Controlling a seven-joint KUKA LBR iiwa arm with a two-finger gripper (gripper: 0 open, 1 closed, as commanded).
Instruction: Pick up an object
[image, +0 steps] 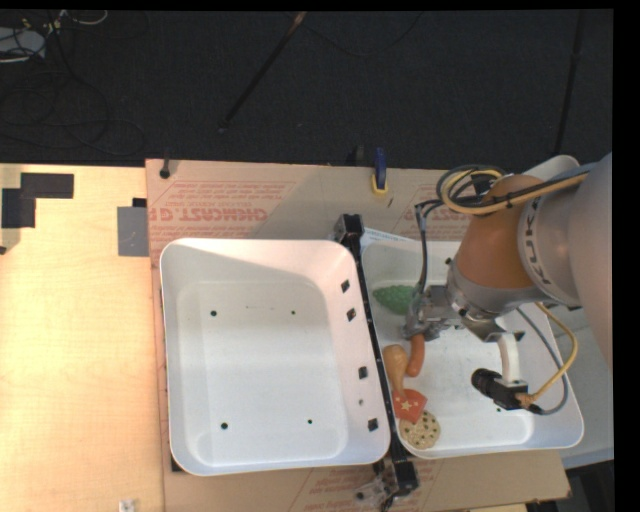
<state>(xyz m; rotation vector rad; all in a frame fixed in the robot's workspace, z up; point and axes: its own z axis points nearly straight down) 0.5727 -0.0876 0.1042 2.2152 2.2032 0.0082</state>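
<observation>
Printed lettering on the cardboard, mostly unreadable

A cardboard sheet (250, 205) lies under the two bins on the surface, and red printed lettering (212, 213) runs along its far strip, above the left bin (180, 270). The print appears upside down from this camera, and its letters are too blurred to spell out with confidence. Fainter red print (335, 487) shows on the cardboard's near edge, also illegible.

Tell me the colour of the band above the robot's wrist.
Orange, seen in the camera view on the arm's band over the right bin.
</observation>
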